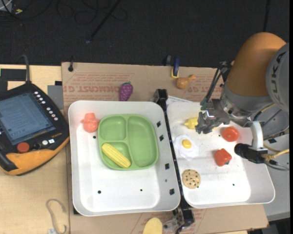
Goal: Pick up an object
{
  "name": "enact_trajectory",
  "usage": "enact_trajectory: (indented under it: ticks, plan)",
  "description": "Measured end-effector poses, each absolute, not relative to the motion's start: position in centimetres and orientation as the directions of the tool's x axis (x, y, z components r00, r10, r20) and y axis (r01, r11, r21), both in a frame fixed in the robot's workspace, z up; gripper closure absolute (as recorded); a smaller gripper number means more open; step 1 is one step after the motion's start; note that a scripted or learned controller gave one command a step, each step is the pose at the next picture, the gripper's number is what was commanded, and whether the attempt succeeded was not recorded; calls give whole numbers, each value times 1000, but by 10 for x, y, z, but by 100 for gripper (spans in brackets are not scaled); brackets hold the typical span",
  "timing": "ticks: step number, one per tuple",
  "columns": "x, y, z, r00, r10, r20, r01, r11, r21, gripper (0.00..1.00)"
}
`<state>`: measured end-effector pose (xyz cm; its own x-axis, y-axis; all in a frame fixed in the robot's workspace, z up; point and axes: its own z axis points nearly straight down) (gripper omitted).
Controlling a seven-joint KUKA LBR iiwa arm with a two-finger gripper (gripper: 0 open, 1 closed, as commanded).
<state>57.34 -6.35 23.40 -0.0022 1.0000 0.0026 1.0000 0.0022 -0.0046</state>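
The gripper, its grasp impossible to tell, hovered beside a small yellow toy in the right bin, apparently approaching; next seemed a descent.

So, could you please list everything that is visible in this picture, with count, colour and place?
bins: 2, white, side by side on bench
plate: 1, green, left bin
corn: 1, yellow, on plate
pink toy: 1, left bin, beside plate
fried egg: 1, white and yellow, right bin
cookie: 1, brown, right bin
red toys: 2, right bin
yellow toy: 1, right bin, by gripper
grapes: 1, purple, behind bins
pendant: 1, black and orange, left
gripper: 1, grey, over right bin
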Motion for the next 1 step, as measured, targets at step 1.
enact_trajectory:
  ticks: [1]
  plan:
    - [548, -25, 239, -2, 1000, 2, 1000, 2, -5, 100]
